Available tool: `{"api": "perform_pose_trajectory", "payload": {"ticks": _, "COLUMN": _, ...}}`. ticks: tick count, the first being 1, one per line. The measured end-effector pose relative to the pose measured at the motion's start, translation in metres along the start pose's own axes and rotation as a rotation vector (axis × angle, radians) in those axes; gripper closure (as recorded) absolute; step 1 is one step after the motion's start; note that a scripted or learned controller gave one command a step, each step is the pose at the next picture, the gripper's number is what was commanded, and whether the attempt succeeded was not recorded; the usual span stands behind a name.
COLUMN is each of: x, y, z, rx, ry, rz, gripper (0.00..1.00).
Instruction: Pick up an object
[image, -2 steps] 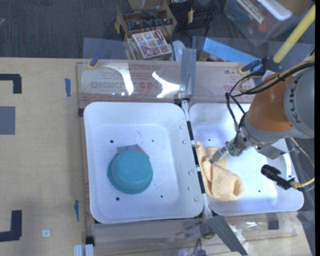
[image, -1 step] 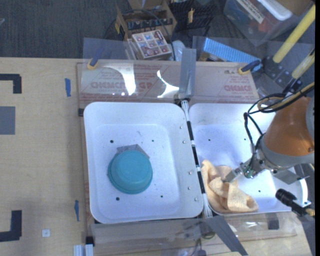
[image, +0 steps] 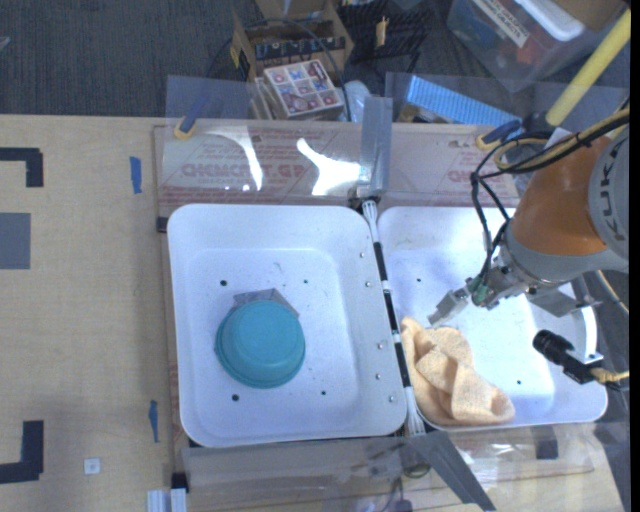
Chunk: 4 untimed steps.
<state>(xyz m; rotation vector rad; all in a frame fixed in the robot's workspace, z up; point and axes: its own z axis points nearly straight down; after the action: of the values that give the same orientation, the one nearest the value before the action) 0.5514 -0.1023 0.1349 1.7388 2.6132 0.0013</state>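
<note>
Cloth, a crumpled yellow-orange one (image: 455, 375), looks like the likeliest target for us: it lies bunched in the near left corner of the right bin (image: 560, 400), pressed up against the wall that the two bins share. Its long axis runs slantwise, from the shared wall toward the bin's near edge.

Our gripper (image: 447, 307) hangs just above and a little beyond the cloth's far end, reaching in from the right with the grey arm and its orange band (image: 560, 215) behind it. The cloth therefore lies toward the near edge of the counter from the tip, and close. We cannot tell whether the fingers are open or shut; they read as one pale, blurred tip at this slant. Nothing is visible between them, so we judge that we hold nothing yet.

The other candidate is a teal bowl (image: 260, 343), upside down in the left bin (image: 200, 250), sitting on a small grey patch, well apart from the gripper and across the shared wall.

For the cloth, we judge that the move is a short shift toward the near edge and then a descent. The shared wall stands just beside the cloth and could catch one finger. Black cables (image: 485, 190) trail from the wrist over the bin's far side but do not lie in the path.
</note>
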Motion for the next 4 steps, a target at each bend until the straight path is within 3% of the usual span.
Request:
{"api": "perform_pose_trajectory", "payload": {"ticks": 1, "x": 0.003, "y": -0.055, "z": 0.042, "rx": -0.012, "ry": -0.004, "rz": -0.069, "gripper": 0.0}}
{"api": "perform_pose_trajectory", "payload": {"ticks": 2, "x": 0.002, "y": -0.054, "z": 0.031, "rx": -0.016, "ry": -0.005, "rz": -0.066, "gripper": 1.0}}
{"api": "perform_pose_trajectory", "payload": {"ticks": 3, "x": 0.002, "y": -0.054, "z": 0.031, "rx": -0.016, "ry": -0.005, "rz": -0.066, "gripper": 0.0}}
{"api": "perform_pose_trajectory", "payload": {"ticks": 4, "x": 0.003, "y": -0.019, "z": 0.043, "rx": -0.01, "ry": -0.005, "rz": 0.165, "gripper": 0.0}}
